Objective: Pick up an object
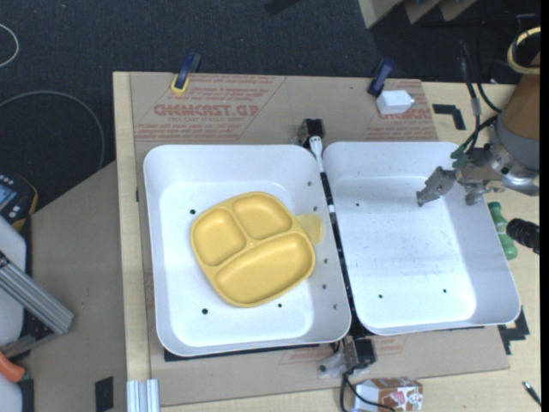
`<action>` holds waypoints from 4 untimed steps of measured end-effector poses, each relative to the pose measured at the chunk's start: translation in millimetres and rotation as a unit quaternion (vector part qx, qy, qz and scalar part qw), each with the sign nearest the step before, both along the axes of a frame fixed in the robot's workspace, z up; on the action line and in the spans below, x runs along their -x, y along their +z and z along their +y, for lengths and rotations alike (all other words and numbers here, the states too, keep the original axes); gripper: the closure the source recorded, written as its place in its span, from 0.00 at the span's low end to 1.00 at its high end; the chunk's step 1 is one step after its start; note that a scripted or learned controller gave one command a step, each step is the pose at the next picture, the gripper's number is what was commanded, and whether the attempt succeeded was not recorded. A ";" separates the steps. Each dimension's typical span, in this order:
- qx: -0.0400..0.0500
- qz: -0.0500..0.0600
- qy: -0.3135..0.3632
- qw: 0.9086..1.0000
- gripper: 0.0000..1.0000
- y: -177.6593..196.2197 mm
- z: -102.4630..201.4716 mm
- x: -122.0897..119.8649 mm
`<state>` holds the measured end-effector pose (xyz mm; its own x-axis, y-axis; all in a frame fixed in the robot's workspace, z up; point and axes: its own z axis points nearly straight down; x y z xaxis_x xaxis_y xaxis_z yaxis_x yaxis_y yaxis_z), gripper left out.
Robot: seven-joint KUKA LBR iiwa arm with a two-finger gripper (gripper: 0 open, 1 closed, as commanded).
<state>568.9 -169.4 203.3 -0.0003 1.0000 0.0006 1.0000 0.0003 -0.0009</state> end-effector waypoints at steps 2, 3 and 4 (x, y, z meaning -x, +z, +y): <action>-0.001 -0.008 0.006 1.000 0.00 229.8 150.4 89.6; 0.001 -0.003 0.001 1.000 1.00 234.1 144.9 88.4; 0.000 0.003 0.003 1.000 1.00 186.6 209.4 90.0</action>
<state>479.0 39.9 389.8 -0.0068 1.0000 0.0008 1.0000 0.0068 -0.0063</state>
